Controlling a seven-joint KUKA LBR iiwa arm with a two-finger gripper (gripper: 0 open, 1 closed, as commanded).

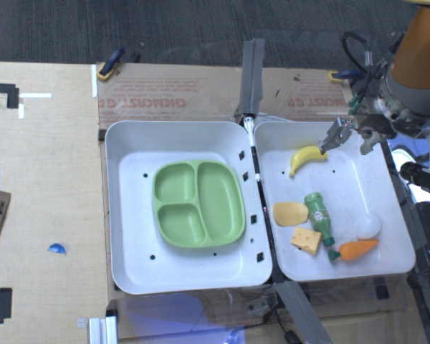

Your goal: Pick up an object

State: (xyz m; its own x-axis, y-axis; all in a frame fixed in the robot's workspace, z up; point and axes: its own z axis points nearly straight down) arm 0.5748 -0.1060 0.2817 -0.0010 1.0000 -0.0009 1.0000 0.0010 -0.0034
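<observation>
The right bin point(387, 185) holds a yellow banana point(305, 158) near its back, a tan flat piece point(291, 213), a green bottle point(318, 217), a yellow cheese wedge point(307, 240), an orange carrot point(357, 249) and a white egg-like ball point(368, 226). My gripper point(350, 136) hangs over the bin's back edge, to the right of the banana and apart from it. Its two dark fingers point(334, 136) stand spread, and nothing is between them.
The left bin point(122, 192) bears a green divided plate point(199, 203). A grey divider post point(251, 77) rises between the bins at the back. Cardboard point(172, 92) lies behind the bins. A blue clip point(112, 60) sits at the cardboard's back-left corner, and cables point(358, 52) loop near the arm.
</observation>
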